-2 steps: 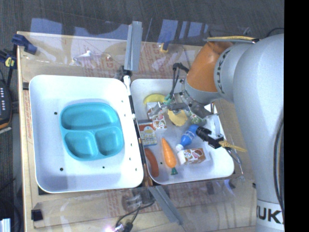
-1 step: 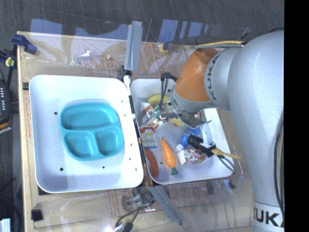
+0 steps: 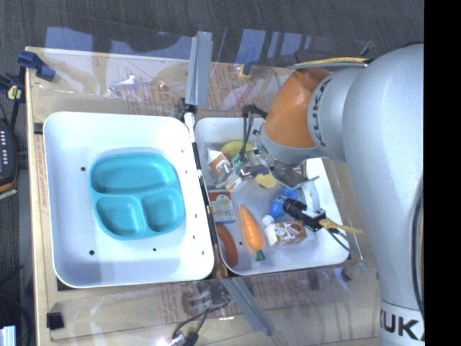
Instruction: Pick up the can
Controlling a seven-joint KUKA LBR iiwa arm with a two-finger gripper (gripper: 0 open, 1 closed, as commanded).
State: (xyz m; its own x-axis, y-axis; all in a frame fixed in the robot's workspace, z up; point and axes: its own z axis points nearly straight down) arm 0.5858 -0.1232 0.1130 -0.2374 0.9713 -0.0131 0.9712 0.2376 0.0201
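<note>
Bench carries two shallow white plastic bins; the left bin (image 3: 65,193) holds a turquoise three-compartment plastic tray (image 3: 137,193). Small orange-and-white can (image 3: 219,163) lies tilted in the right bin (image 3: 328,254), just beside the gripper (image 3: 241,168); can't tell if fingers are apart or together. Orange plastic carrot (image 3: 251,228) sits nearer the camera than the can.

The robot arm (image 3: 382,157) is big, round and smooth, and most of it is light grey and a bit shiny. An orange band (image 3: 292,114) goes around it near the wrist. Dark letters spell KUKA on the grey shell next to the band, and again low down on the arm. Thin dark cables hang near the wrist.
</note>
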